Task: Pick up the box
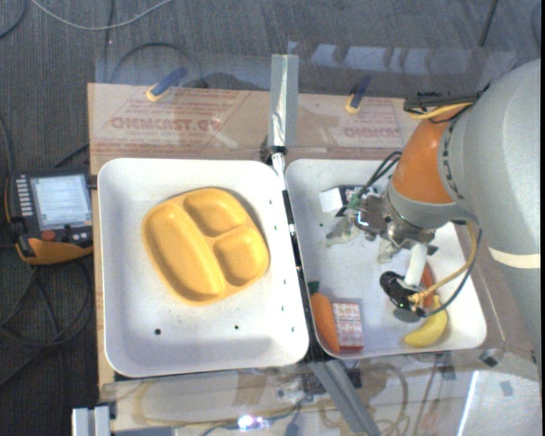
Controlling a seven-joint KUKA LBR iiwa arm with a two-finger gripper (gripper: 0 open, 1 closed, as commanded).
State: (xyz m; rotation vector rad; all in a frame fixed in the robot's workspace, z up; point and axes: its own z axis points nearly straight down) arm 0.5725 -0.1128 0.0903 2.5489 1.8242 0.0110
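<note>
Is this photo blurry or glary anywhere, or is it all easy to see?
Camera view: the yellow tray in the left bin is evenly lit and sharp; the small box in the right bin is slightly soft; the big grey arm looks blurred, being near the lens; a bright glare spot sits at the bottom edge.

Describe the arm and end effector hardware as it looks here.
The arm is bulky, rounded and light grey, with an orange band above the wrist. Below it sits a grey metal end effector with exposed parts. Thin black and yellow cables loop along the wrist.
</note>
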